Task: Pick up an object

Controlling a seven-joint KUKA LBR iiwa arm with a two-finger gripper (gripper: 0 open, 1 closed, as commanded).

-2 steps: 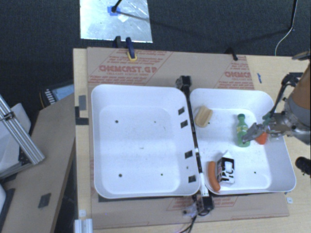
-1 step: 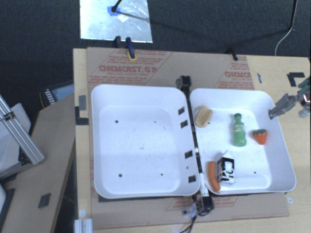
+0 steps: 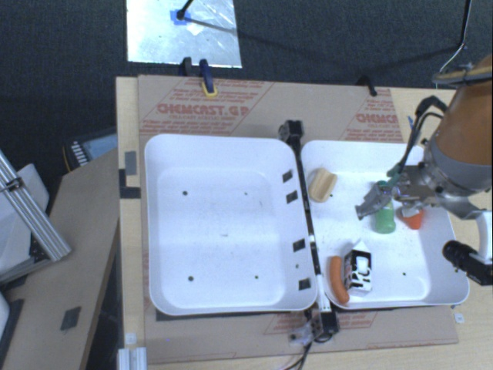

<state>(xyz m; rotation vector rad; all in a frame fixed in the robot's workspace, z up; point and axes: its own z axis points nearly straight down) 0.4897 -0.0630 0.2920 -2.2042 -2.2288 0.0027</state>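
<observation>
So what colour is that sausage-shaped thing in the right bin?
Orange-red, seen in the camera view.

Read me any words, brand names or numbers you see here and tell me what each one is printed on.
"CHEMCAST GP": red print on the brown sheet behind the bins; it repeats at the right, too tilted to read fully.
Black and white marks on the small box in the right bin: too blurred to read.
</observation>
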